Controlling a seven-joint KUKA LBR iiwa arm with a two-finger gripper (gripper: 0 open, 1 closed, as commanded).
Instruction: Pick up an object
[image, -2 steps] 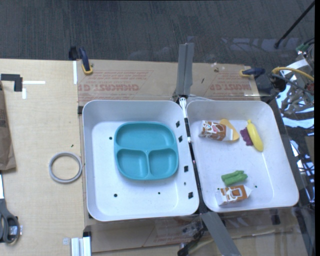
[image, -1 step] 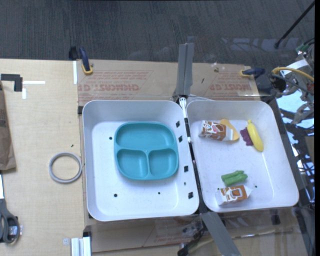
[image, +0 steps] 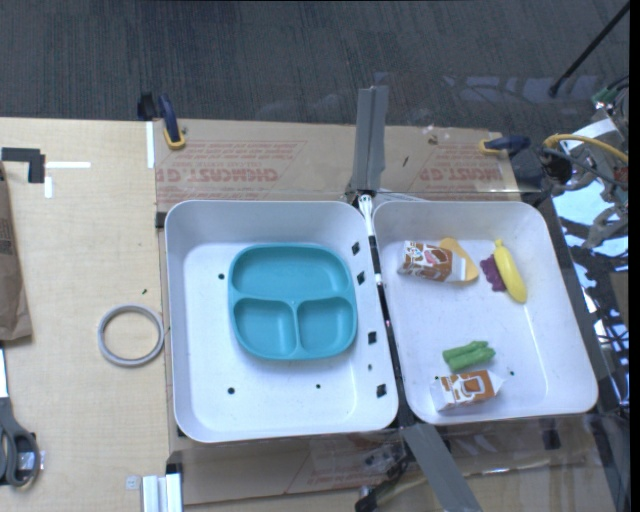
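Overhead view of the bench with two white bins side by side. The right bin (image: 560, 300) holds the loose objects available for picking, six by count: two small brown-and-white cartons, one (image: 428, 260) near the far left corner and one (image: 467, 388) lying near the front wall; one yellow wedge (image: 456, 247) touching the far carton on its right side; one yellow banana (image: 510, 272) toward the far right; one small purple piece (image: 490, 270) just beside the banana on its left, touching or nearly so; and one green vegetable-like piece (image: 468, 354) just behind the front carton. The middle of this bin's floor is bare, so the items sit in two loose groups, well apart. The left bin (image: 190, 330) holds one teal divided plate (image: 294, 302) with three compartments, lying flat at the centre. Between the bins a grey upright bar (image: 370, 140) rises at the far edge. Outside the bins, on the wooden benchtop at left, lie one ring of tape (image: 131, 334), one pair of scissors (image: 15, 455) at the lower corner, and part of a brown paper bag (image: 10, 270). Two clamps (image: 168, 122) (image: 505, 145) grip the cardboard sheet (image: 240, 160) behind the bins. Cables (image: 590, 165) cluster at the far right. The state of the gripper cannot be told here.
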